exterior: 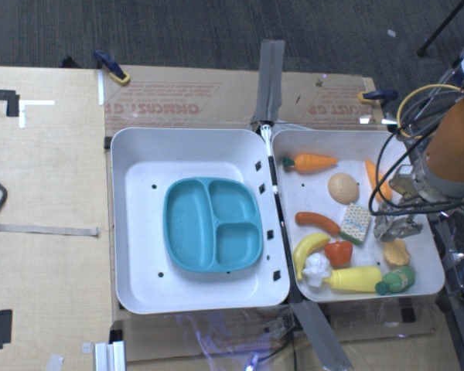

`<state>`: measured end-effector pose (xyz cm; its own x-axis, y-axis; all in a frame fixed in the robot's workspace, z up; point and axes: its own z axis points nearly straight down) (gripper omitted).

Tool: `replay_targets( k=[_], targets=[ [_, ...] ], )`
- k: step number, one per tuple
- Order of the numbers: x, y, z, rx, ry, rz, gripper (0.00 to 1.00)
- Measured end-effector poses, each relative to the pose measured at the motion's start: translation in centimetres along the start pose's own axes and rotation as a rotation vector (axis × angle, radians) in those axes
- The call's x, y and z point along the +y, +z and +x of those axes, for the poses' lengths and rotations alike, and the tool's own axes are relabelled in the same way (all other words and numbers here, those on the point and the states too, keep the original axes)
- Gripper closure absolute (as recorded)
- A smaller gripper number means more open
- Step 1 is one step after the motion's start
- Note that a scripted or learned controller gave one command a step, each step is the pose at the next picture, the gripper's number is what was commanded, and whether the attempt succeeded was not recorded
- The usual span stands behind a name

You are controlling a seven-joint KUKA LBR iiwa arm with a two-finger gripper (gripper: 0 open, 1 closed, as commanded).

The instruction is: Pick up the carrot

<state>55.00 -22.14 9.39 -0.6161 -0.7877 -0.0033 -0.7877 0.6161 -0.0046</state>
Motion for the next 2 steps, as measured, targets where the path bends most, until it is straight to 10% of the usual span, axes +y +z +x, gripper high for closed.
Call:
replay_targets(
  k=[1, 2],
  targets=[
    [0.01, 0.0, -0.02, 0.0, -0.001, 0.0, 0.0],
    [0.27, 0.14, 0.2, 0.0, 0.25, -0.002, 0.0]
  ],
)
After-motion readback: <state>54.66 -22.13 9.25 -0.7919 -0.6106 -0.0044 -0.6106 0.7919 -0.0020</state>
